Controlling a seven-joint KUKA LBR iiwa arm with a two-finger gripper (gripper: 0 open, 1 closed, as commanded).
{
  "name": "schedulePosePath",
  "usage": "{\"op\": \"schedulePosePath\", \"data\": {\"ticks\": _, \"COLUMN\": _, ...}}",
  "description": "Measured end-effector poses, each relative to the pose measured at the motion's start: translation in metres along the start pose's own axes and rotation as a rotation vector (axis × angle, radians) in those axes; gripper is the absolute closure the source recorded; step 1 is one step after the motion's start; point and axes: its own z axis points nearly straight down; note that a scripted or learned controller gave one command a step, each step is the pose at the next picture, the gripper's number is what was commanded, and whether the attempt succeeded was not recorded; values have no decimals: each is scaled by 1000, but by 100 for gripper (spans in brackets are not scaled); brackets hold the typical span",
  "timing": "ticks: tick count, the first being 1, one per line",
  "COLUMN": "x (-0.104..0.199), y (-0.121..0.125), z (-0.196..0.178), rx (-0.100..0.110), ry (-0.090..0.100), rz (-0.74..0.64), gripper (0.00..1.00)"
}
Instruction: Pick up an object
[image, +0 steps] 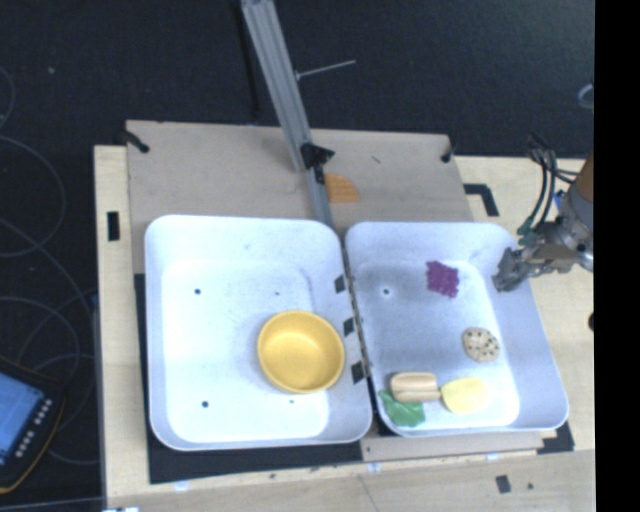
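Observation:
The right bin (400, 250) holds a purple lump (442, 278), a speckled cookie-like disc (481, 344), a tan roll (414, 386), a yellow lemon-shaped piece (465, 394) and a green leaf-shaped scrap (402, 410). A yellow bowl (300, 351) sits in the left bin (200, 260), near its right wall. My gripper (510, 271) hangs over the right bin's upper right rim, to the right of the purple lump and apart from it. Nothing shows between its tips.
A slanted metal rail (285, 95) runs from the top down to the gap between the bins. An orange patch (340, 188) lies on the board behind the bins. Cables (545, 185) trail by the arm at the right.

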Motion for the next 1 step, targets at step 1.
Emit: {"op": "schedulePosePath", "data": {"ticks": 1, "x": 54, "y": 3, "z": -8, "rx": 2, "ry": 3, "rz": -3, "gripper": 100}}
